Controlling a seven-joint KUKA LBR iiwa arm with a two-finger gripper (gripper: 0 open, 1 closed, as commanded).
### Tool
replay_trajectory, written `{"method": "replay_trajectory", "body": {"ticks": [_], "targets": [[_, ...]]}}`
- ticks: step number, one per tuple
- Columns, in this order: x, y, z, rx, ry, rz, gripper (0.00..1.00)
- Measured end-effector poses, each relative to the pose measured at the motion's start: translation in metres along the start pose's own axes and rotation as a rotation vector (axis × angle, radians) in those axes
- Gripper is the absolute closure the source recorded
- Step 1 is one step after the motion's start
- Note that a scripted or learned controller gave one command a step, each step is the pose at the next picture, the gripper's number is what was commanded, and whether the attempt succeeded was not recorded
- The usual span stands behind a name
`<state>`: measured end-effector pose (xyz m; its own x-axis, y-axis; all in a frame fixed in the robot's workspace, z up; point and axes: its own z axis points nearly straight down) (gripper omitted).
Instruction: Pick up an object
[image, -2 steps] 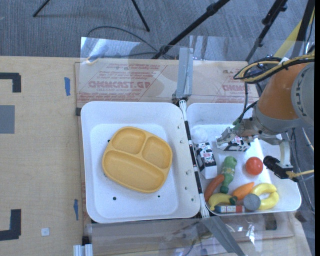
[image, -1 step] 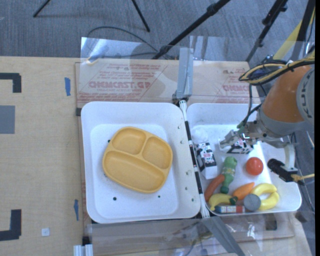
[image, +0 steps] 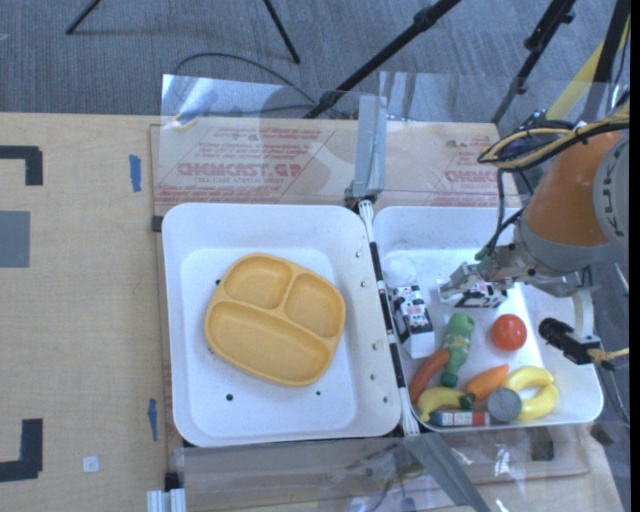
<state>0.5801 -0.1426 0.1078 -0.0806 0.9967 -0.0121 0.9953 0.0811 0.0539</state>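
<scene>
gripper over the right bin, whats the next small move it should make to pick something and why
Probably a short shift toward the round red tomato before descending. The gripper sits above bare floor of the right white bin, beside the small black-and-white box and green bottle, with nothing visible between its fingers. The tomato lies apart from the other items.

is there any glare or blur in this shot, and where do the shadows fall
In the camera view, glare washes over the clear sheet behind the bins; the yellow divided plate is sharp, evenly lit, with a thin soft shadow at its lower edge; the gripper area is slightly soft, its small parts hard to resolve; toys in the right bin cast faint shadows.
</scene>
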Motion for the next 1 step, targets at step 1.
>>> {"method": "replay_trajectory", "body": {"ticks": [1], "targets": [[0.0089, -0.0092, -0.0004, -0.004, -0.010, -0.019, 0.00]]}}
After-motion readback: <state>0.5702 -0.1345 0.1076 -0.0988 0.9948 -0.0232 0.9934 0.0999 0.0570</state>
